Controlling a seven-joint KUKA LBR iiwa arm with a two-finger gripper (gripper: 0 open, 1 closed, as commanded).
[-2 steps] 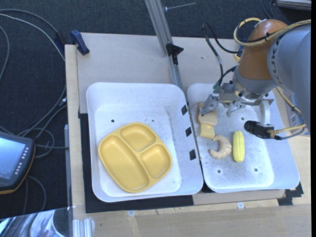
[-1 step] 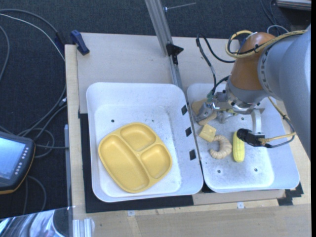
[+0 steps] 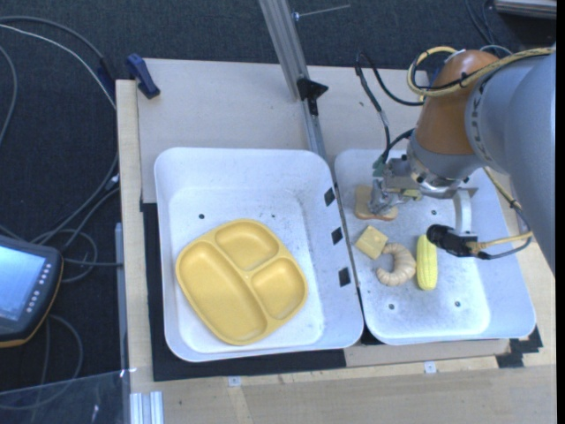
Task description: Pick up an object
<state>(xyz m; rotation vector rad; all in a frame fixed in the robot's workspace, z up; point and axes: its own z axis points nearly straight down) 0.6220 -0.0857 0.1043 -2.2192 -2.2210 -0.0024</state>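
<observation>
My gripper (image 3: 385, 198) is low in the right bin (image 3: 459, 312), near its far left corner. It stands right against a flat tan piece (image 3: 365, 208) that pokes out on its left side; I cannot tell whether the two touch. Nearer the front lie a pale yellow block (image 3: 372, 241), a curled tan pastry-like piece (image 3: 396, 267) and a yellow corn cob (image 3: 426, 262). The grey arm with its orange band (image 3: 452, 104) comes in from the upper right.
The left bin (image 3: 177, 177) holds a yellow divided plate (image 3: 240, 279). A black cable plug (image 3: 444, 238) hangs over the right bin beside the corn. A metal post (image 3: 287, 34) rises behind the bins, and a blue clip (image 3: 141, 74) lies at the bench's far left.
</observation>
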